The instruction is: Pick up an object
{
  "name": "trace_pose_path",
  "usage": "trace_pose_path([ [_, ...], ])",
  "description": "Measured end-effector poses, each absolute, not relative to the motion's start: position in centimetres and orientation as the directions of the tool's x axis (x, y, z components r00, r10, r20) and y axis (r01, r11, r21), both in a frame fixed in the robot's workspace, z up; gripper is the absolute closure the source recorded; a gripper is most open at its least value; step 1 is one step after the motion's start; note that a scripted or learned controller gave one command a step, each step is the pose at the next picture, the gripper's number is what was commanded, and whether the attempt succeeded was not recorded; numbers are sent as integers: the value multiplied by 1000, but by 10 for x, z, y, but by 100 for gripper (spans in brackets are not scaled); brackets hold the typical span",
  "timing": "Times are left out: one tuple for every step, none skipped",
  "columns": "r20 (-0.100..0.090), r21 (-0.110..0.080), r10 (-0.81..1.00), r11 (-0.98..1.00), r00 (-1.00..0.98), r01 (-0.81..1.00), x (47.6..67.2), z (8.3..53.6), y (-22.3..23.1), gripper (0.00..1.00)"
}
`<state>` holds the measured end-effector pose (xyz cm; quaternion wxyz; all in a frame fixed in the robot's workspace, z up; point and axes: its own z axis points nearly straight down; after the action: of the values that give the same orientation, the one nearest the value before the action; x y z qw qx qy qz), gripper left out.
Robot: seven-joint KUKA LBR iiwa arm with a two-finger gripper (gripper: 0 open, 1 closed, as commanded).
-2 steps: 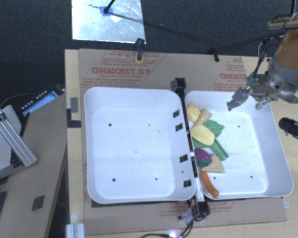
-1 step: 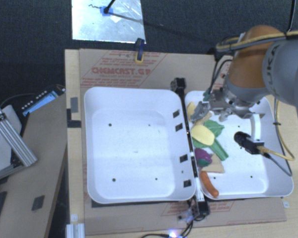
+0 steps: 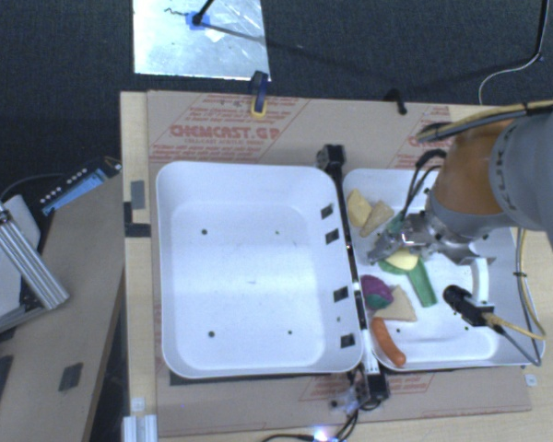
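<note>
Arm reaches in from the right over the right bin (image 3: 498, 343); gripper (image 3: 394, 244) sits low among the items there, finger state cannot be told. Yellow piece (image 3: 402, 261) lies just beside the gripper tip, touching a green stick (image 3: 423, 284). Nearby: purple item (image 3: 378, 290), orange carrot (image 3: 388, 342), tan wedges (image 3: 369, 213); left bin (image 3: 249, 265) alongside.

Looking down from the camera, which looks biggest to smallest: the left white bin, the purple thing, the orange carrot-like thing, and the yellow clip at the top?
1. Left white bin, by far.
2. Orange carrot-like thing and purple thing: too alike to rank; the carrot is longer, the purple one wider.
3. Yellow clip, smallest.
</note>
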<state>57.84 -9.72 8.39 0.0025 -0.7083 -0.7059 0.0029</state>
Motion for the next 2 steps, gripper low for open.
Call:
trace_pose_path([
  [-1,3,1000,2,-2,1000,582,101,-94,100],
  [2,-6,1000,6,-6,1000,644,139,-93,100],
])
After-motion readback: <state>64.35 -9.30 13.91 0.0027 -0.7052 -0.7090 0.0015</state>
